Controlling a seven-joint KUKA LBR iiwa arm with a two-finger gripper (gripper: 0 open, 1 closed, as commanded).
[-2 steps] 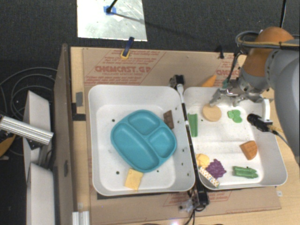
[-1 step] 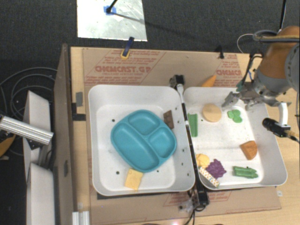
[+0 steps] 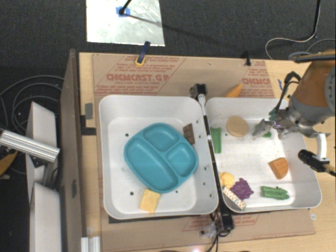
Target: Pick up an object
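The gripper (image 3: 270,126) hangs low over the far side of the right bin (image 3: 310,196), its fingers spread apart with nothing between them. A small green piece (image 3: 267,135) lies just beneath it. The tan puck (image 3: 237,126) sits just left of it, round and flat. A green stick (image 3: 216,139) lies further left, its long axis running near to far. An orange wedge (image 3: 279,167) lies nearer, then a green pod (image 3: 274,192), lengthwise left to right, and purple grapes (image 3: 242,188). The left bin (image 3: 113,140) holds a teal tray (image 3: 160,156).

My arm (image 3: 315,91): grey casing, broad orange band above the wrist. Black cable loops along the upper side. Wrist end is pale metal. My gripper (image 3: 273,126): two short silvery-grey fingers, dark fittings behind them.
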